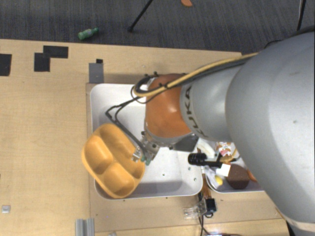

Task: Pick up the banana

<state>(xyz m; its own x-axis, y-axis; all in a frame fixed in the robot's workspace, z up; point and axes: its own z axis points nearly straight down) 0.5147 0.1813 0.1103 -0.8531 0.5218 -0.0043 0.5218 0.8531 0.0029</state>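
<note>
The bench looks like pale, matt wood. The left bin is smooth white plastic with a faint sheen. The yellow divided tray looks like glossy moulded plastic. The arm has smooth grey casing, its orange band satin. The floor is rough dark carpet.

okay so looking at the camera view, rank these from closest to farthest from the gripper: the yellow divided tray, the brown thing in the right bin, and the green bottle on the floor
From the gripper, over the left bin:
1. Yellow divided tray: right beside it, on the bin's left edge.
2. Brown object: off to the right, in the right bin.
3. Green bottle: farthest, up on the carpet beyond the bench.
</note>
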